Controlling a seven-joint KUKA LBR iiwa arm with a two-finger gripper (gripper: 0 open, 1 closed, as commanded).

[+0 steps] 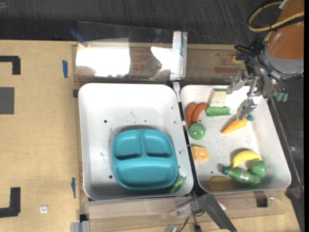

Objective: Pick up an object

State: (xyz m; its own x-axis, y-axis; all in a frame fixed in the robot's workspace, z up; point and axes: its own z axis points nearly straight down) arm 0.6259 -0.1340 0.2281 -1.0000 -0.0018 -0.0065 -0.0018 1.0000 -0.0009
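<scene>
1. Two white bins sit on the bench (34,129); the left bin (91,100) holds a teal divided plate (144,158).
2. Jaws (247,108) hover spread above the toy carrot (234,125) in the right bin (275,134), nothing between them.

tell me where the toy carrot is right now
The toy carrot lies in the right bin, toward its far side, just below the claw and right of the green block.
</scene>
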